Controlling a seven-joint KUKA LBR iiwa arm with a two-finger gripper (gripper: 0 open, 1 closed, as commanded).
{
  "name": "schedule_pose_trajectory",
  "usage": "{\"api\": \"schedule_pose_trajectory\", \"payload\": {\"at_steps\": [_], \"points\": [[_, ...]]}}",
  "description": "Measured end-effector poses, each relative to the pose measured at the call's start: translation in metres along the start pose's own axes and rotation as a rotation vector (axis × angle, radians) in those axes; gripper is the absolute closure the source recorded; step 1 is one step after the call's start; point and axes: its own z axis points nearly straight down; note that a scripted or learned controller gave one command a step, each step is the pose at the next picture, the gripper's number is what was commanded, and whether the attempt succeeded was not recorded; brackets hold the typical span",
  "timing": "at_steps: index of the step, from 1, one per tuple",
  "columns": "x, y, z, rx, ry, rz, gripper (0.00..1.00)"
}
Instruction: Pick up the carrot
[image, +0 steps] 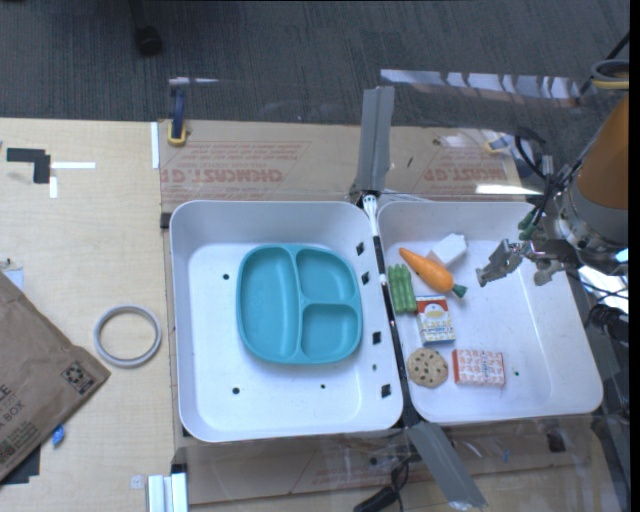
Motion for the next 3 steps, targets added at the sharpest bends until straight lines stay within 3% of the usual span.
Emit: {"api": "schedule_pose_trajectory", "payload": {"at_steps": [1,2,3], "points": [[0.019,0.062,0.089,-0.003,-0.001,-0.290,0.00],[0.030,0.090,0.142,-0.003,-0.001,-0.285,0.00],[0.028,0.090,0.133,-0.005,-0.002,-0.281,1.00]]}}
